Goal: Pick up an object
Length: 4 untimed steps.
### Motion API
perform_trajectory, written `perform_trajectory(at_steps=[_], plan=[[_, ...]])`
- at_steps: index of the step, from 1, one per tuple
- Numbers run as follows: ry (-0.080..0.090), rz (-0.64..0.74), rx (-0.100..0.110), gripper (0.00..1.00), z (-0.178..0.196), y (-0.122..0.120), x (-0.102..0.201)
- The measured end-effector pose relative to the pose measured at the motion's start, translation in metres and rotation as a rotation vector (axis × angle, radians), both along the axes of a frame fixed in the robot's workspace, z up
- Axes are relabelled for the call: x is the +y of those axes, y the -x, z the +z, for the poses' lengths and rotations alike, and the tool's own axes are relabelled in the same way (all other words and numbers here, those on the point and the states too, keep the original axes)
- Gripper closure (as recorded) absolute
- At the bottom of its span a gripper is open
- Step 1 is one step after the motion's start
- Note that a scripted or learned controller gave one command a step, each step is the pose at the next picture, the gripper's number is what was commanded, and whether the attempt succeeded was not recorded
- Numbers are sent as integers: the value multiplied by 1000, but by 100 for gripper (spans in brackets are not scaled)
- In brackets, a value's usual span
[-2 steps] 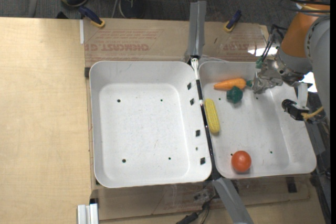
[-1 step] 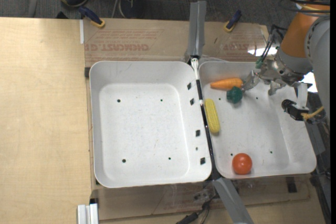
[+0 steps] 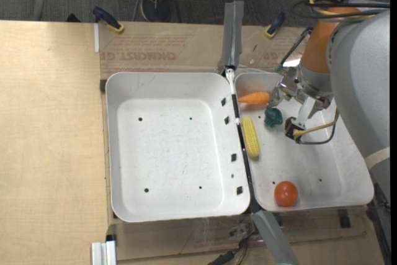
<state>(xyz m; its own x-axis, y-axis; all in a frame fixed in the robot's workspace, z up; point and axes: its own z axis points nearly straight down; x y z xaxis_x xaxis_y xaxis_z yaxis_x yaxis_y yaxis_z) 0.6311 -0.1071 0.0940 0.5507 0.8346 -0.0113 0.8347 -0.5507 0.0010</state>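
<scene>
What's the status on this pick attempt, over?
Gripper low over the right bin, far end, nothing seen between fingers. Green object just beside it, carrot and corn close by. Tomato apart, near edge.

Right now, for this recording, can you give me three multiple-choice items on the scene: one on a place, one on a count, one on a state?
1. Where does the corn cob lie?
A. In the left bin
B. In the right bin, along its left wall
C. On the wooden bench

2. How many objects lie in the right bin?
A. Two
B. Four
C. Six

3. What is the claw doing?
A. Carrying the red ball
B. Parked over the left bin
C. Hanging low beside the green object

Answers: 1 B, the cob runs along the divider side. 2 B, carrot, green object, corn cob, red ball. 3 C, the claw sits just right of the green object.
</scene>
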Motion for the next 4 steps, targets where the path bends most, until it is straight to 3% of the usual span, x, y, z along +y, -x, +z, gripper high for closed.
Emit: perform_trajectory(at_steps=[1, 2, 3, 4], plan=[[-11, 294, 0, 0, -3, 98, -53], [-10, 350, -2, 0, -3, 2, 5], [-11, 358, 0, 0, -3, 90, -2], [-13, 550, 1, 0, -3, 155, 14]])
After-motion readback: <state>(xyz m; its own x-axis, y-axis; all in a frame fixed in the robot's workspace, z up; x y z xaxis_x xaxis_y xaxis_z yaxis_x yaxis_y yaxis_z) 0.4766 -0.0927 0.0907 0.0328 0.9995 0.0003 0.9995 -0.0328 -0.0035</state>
